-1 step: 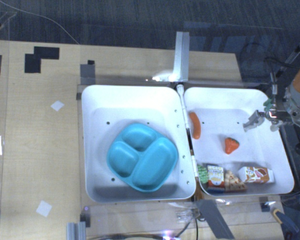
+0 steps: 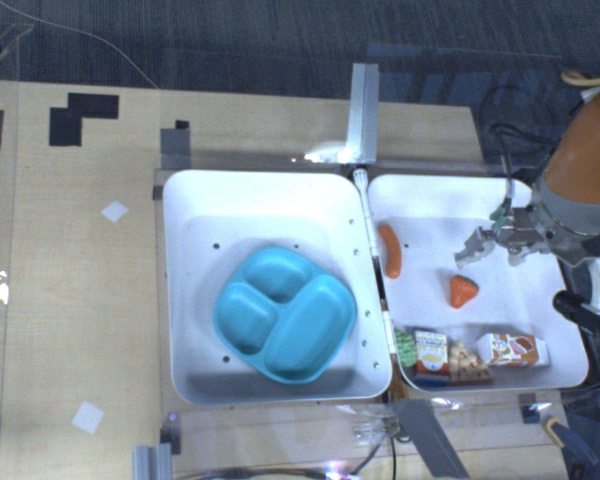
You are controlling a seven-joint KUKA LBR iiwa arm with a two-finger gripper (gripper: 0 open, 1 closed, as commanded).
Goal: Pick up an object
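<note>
I am working at the approach step: my tool (image 2: 477,247) is hovering over the far part of the right bin (image 2: 420,200), its 2 fingers apart and clamped on nothing. The closest candidate is the small red-orange piece (image 2: 463,290), lying on the bin floor just near-left of the fingertips and apart from them. An orange carrot-like piece (image 2: 389,250) is lying by the bin's left wall, and 2 small cartons (image 2: 470,355) are lying along the near wall. In the left bin (image 2: 190,208) a blue divided plate (image 2: 285,313) is sitting. Next, I judge, I am needing to shift toward the near side, centre over the red-orange piece, descend and close.
</note>
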